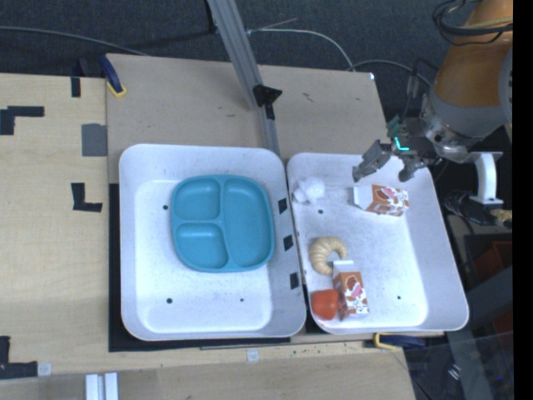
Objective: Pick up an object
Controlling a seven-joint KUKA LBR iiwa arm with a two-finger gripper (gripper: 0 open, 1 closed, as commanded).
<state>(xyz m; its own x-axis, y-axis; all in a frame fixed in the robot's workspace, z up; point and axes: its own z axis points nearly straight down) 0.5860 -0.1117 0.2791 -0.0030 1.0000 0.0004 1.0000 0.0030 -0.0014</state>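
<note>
Nearest you, at the front edge of the right bin (433, 307), a red tomato-like ball (326, 305) sits touching a small red-and-white carton (351, 294), both pressed toward the bin's front-left corner, where a wall would crowd any finger coming down on that side. Just behind them lies a pale croissant (326, 252), curved and lying flat, with bare floor to its right. Over in the left bin (137, 248) a blue divided plate (223, 223) rests alone, well apart from the action. Farther back in the right bin you have a second red-and-white carton (381, 199) lying on its side, with a crumpled white wad (310, 190) near the rear-left corner. Your gripper (386, 167) hangs just above and behind that far carton, fingers spread wide and empty, which suggests this carton is the likely pick. It stands clear of its neighbours, so a straight descent looks workable.
</note>
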